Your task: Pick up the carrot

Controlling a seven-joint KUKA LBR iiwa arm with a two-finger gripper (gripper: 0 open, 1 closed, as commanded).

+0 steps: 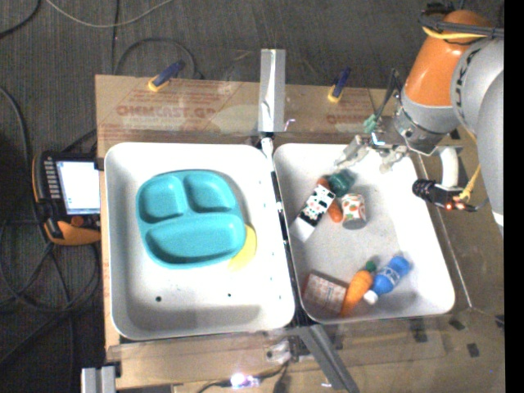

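The carrot (357, 290) is orange with a green top and lies near the front edge of the right bin (426, 244), tilted. A brown packet (325, 291) sits against its left side and a blue bottle (390, 274) against its right. My gripper (372, 152) hangs over the back of the right bin, far behind the carrot. It is open, with nothing between its pale fingers (354, 149). Just below and to the left of the fingertips lies a dark green object (342, 178).
A black-and-white box (315, 205), a small orange piece (336, 212) and a patterned cup (353, 210) cluster mid-bin. The left bin (123, 244) holds a teal divided plate (192, 218) over a yellow item (249, 244). A handheld pendant (70, 195) lies left of the bins.
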